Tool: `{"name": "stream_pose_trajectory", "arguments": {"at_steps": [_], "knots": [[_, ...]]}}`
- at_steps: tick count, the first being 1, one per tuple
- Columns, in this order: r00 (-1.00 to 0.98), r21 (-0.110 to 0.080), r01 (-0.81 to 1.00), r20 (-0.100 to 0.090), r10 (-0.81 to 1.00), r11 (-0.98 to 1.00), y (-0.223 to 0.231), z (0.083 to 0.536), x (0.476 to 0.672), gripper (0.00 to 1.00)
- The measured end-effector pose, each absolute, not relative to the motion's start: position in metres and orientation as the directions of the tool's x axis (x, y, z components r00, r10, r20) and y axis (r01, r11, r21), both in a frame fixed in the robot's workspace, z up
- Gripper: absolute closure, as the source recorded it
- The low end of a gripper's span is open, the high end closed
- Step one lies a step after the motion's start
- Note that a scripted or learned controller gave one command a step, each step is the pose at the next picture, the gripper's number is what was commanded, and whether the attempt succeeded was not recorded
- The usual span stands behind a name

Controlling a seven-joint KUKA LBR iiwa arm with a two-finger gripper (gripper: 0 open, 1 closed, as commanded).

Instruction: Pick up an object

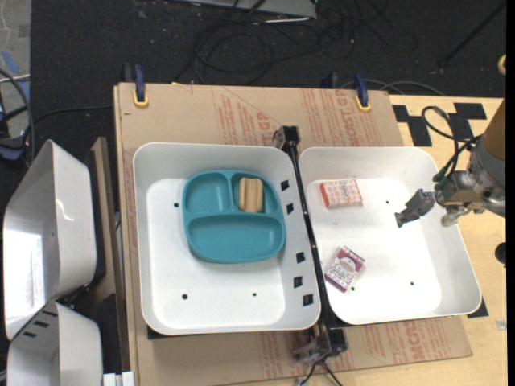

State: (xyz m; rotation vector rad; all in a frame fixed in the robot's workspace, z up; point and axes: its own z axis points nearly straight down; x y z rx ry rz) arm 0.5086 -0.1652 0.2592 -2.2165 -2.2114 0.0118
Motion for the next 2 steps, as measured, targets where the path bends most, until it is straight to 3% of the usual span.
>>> {"name": "stream_pose_trajectory", "arguments": {"at_steps": [1,2], "knots": [[-0.001,0.0,1.0,0.0,1.0,0.001,-0.164,0.266,0.511,0.0],[0.002,-0.005,1.0,0.001,1.0,-0.002,-0.173,0.214,0.516,0.0]]}}
